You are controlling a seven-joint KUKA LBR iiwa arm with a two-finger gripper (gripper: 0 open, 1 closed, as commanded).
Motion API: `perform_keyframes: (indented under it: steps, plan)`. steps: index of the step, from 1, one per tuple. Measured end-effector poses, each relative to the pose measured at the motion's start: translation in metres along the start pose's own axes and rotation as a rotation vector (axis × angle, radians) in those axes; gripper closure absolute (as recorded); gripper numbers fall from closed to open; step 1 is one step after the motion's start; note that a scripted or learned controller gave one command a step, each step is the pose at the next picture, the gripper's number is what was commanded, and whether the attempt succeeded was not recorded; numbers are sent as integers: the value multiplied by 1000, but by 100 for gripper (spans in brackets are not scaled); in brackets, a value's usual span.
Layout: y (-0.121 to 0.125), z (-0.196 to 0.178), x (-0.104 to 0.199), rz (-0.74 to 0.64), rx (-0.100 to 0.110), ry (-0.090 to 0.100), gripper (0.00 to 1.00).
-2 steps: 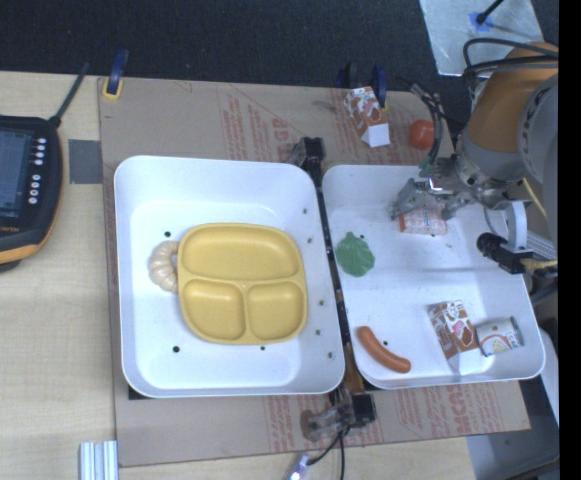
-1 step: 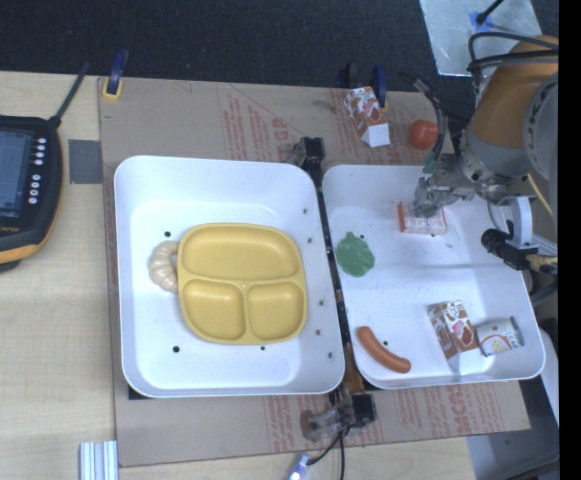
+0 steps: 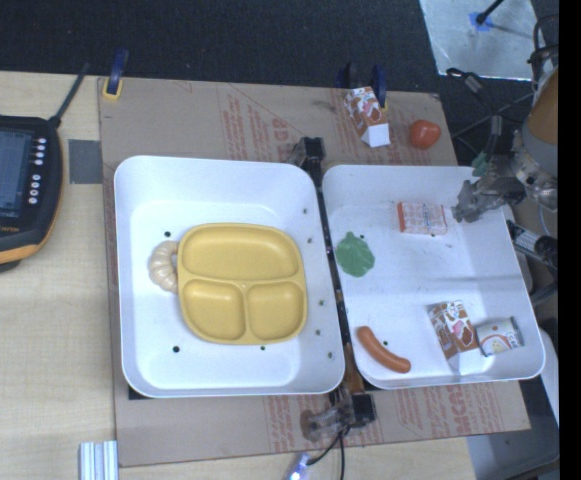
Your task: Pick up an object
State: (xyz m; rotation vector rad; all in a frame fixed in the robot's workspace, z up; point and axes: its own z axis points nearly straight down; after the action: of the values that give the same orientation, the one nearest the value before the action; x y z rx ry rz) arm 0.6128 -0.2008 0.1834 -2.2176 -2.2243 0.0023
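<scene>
The right bin [image 3: 490,258] holds a pink-and-white packet [image 3: 422,217], a green lump [image 3: 354,255], a sausage [image 3: 384,349], a brown-and-white carton [image 3: 451,328] and a small box [image 3: 498,337]. My gripper [image 3: 475,200] hangs over the bin's upper right part, just to the right of the pink-and-white packet. Nothing is seen held in it. In the left bin [image 3: 150,198] lies a yellow divided plate [image 3: 242,280], with a beige pastry [image 3: 163,265] tucked against its left edge.
A small carton [image 3: 366,113] and a red tomato [image 3: 425,133] sit on the cardboard behind the right bin. At the far left a teach pendant [image 3: 5,188] lies on the bench. Clamps stand between the bins at the back [image 3: 311,152] and front [image 3: 342,415].
</scene>
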Motion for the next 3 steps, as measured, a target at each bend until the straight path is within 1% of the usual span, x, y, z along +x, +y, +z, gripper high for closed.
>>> perform_keyframes:
  steps: [1,2,3]
  plan:
    - [0,1,0,0,2,1,0]
    - [-60,3,-4,-2,2,0,0]
    - [12,31,31,-3,2,0,0]
